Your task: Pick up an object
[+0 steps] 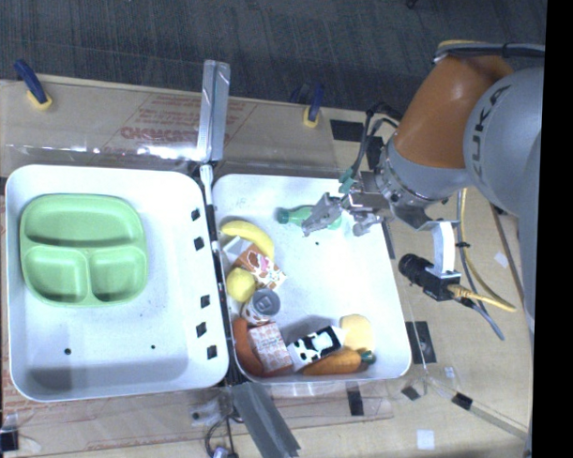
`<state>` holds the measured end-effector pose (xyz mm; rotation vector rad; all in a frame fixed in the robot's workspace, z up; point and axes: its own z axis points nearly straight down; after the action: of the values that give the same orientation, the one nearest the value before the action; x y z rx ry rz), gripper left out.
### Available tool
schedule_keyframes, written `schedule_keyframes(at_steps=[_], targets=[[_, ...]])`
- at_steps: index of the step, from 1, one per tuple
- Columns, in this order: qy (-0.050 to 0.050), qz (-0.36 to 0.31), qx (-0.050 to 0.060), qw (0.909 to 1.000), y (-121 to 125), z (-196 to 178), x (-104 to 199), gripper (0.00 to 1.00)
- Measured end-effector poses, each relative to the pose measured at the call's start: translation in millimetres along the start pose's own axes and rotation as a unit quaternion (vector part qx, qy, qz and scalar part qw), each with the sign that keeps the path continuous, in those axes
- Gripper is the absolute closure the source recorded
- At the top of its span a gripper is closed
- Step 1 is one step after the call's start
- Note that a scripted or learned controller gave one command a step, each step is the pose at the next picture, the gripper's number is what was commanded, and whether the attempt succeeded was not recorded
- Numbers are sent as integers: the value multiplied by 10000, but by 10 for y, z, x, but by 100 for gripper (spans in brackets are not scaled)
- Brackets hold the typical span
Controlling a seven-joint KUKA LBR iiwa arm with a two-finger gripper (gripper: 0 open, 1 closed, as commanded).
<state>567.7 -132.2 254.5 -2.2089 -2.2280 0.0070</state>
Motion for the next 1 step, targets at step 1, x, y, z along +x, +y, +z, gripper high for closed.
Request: schedule_keyframes(at_steps=[1], targets=[[-1, 225, 4, 9997, 303, 1167, 214, 0]])
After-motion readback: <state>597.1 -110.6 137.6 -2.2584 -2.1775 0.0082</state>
